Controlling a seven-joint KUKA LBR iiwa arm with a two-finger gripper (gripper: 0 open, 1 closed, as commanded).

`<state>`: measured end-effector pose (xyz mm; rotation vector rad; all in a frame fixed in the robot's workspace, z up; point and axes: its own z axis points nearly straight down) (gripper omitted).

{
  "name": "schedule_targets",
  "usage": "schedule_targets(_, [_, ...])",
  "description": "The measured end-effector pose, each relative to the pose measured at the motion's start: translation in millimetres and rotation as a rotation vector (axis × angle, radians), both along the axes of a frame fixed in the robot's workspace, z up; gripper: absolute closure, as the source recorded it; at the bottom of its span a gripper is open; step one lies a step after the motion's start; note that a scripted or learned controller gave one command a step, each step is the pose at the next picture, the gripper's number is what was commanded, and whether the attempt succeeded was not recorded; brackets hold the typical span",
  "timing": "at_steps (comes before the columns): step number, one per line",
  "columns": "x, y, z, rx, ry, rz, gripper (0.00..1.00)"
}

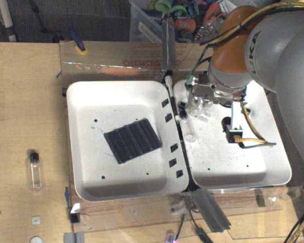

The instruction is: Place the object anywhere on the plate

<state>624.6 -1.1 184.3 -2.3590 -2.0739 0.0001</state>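
White plastic bins, two, shallow, side by side on a tan wooden bench (20, 110).

Left bin (81, 181): holds one dark ribbed rectangular plate (132, 140), lying flat and turned at a slant near the middle of the floor.

Right bin (253, 171): the arm (273, 39) reaches in from the right, grey with an orange band (233, 39) above the wrist. Gripper (198, 109) points down over the bin's upper left part, close to the divider between the bins. A clear, glassy object (190, 130) appears just below the gripper, hard to make out against the white floor. Whether it sits between the fingers cannot be told, nor how far the gripper is spread. A small black block on yellow cable (234, 130) hangs beside the wrist.

Bench, left side: one small clear vial with a dark cap (35, 170), lying well apart from the bins.

Behind the bins: a clear tub of mixed coloured items (187, 4).
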Motion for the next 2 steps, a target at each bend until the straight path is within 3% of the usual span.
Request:
schedule_targets(1, [29.0, -3.0, -0.1, -0.002, 0.0, -0.557, 1.0])
schedule_targets(2, [29.3, -0.3, 9.7, -0.002, 0.001, -0.552, 1.0])
